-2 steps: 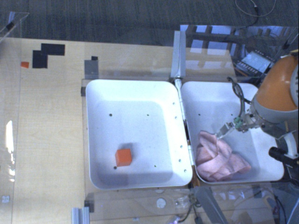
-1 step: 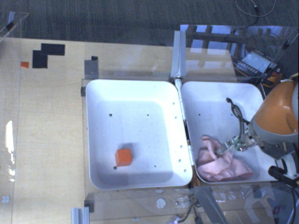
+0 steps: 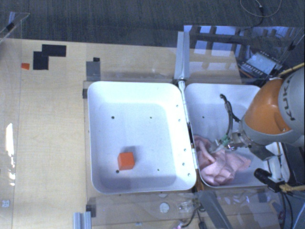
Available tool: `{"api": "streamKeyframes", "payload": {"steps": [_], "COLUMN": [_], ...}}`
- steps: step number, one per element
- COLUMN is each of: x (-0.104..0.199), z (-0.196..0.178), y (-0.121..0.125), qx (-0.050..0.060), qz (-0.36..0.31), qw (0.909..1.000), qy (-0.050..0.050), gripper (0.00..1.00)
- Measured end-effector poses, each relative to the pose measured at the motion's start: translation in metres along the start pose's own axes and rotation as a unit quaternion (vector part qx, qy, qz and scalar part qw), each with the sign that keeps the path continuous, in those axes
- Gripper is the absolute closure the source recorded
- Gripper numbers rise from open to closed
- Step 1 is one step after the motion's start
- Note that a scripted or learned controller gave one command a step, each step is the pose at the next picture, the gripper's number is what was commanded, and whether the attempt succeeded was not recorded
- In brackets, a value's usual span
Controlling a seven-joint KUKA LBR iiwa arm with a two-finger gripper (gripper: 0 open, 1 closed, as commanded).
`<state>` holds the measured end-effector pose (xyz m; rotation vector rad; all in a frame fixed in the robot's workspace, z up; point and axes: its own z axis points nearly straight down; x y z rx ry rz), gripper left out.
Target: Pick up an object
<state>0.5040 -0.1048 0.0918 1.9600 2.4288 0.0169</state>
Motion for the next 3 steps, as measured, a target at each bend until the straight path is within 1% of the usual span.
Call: {"api": "streamKeyframes", "payload": {"steps": [1, 2, 3], "x": [0.007, 0.007, 0.005], "z": [0.001, -0.012, -0.155], "y": [0.033, 0.037, 0.088], "qx": [0.003, -0.003, 0.006], "qz": [0.062, 0.058, -0.004], "qw": [0.9981, 0.9983, 1.0000], "qy": [0.001, 0.000, 0.003], "gripper": [0.00, 1.00, 1.00]}}
